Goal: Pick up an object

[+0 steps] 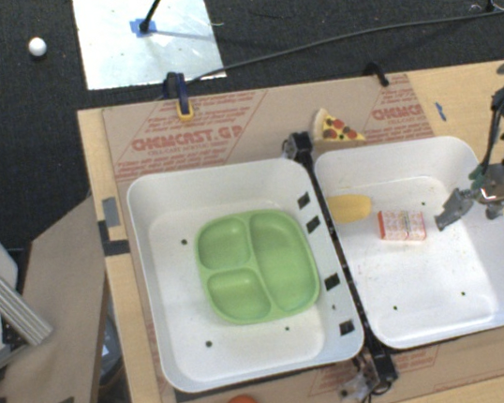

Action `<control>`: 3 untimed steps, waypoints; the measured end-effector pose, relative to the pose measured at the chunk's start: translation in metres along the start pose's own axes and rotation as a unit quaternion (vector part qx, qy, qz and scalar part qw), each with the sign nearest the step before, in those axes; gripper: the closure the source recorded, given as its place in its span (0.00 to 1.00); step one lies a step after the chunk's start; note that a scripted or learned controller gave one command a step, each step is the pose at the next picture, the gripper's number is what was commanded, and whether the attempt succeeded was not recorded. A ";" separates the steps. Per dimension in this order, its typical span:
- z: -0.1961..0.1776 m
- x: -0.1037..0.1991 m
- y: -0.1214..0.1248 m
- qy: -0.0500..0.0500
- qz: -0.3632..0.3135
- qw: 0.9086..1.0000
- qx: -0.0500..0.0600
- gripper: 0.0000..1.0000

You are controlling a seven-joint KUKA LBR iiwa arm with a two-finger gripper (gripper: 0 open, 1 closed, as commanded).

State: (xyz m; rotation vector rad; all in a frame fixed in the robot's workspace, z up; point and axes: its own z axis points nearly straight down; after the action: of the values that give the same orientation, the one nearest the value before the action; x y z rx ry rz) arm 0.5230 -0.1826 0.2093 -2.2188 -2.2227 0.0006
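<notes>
You are looking at the grey two-finger gripper [451,210] hovering in the right white bin [495,299]; jaw state cannot be told. Just beyond the jaws is lying a small flat red-and-white packet [401,225], probably light and slippery; grip across its short edges.

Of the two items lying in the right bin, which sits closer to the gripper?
The small red-and-white packet. It lies just left of the gripper, while the yellow block rests farther away, against the bin's left wall.
</notes>
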 end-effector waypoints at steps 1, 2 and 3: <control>0.058 0.009 0.000 0.000 0.000 1.000 0.000 0.00; 0.109 0.009 0.011 0.000 0.000 1.000 0.000 0.00; 0.095 0.008 0.012 -0.001 0.000 1.000 -0.002 1.00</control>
State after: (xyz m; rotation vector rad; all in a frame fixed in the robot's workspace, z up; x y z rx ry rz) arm 0.5347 -0.1743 0.1139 -2.2215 -2.2257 -0.0026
